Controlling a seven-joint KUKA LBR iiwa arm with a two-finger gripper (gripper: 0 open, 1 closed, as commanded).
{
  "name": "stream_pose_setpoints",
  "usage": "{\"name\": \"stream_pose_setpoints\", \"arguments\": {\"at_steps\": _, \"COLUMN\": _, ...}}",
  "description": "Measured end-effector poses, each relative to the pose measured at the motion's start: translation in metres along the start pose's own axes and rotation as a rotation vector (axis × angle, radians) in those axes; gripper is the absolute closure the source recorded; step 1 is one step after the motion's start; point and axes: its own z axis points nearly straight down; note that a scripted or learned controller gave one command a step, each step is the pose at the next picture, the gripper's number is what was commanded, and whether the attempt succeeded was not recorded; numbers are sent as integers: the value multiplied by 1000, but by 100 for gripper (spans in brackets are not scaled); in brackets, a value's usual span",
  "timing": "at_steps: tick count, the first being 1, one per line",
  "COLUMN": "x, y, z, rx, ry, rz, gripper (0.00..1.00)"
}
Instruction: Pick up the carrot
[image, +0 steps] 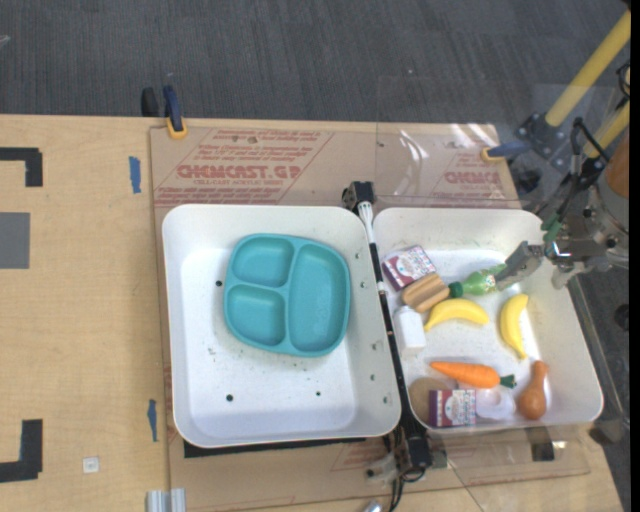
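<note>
1. The carrot lies on its side in the right bin, toward the near edge, its orange body pointing left and its small green top to the right.
2. Just below the carrot sit a small purple carton and a pale round piece; a brown drumstick stands just to the carrot's right.
3. Above the carrot lie two bananas: a curved one near the bin's middle and another further right.
4. Further back in the same bin are a hot dog bun, a purple-and-white box, and a green item.
5. The gripper hangs over the far right part of the right bin, just beside the green item and well apart from the carrot. I cannot tell how its jaws stand, and nothing is visibly held.
6. The left bin holds a teal divided plate.
7. Both bins rest on cardboard on the wooden table.
</note>
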Motion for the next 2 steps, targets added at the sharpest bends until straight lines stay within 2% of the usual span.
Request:
{"name": "stream_pose_setpoints", "arguments": {"at_steps": 1, "x": 39, "y": -20, "z": 144, "rx": 12, "ry": 4, "rz": -75, "gripper": 0}}
{"name": "stream_pose_setpoints", "arguments": {"at_steps": 2, "x": 31, "y": -37, "z": 187, "rx": -7, "ry": 3, "rz": -250, "gripper": 0}}
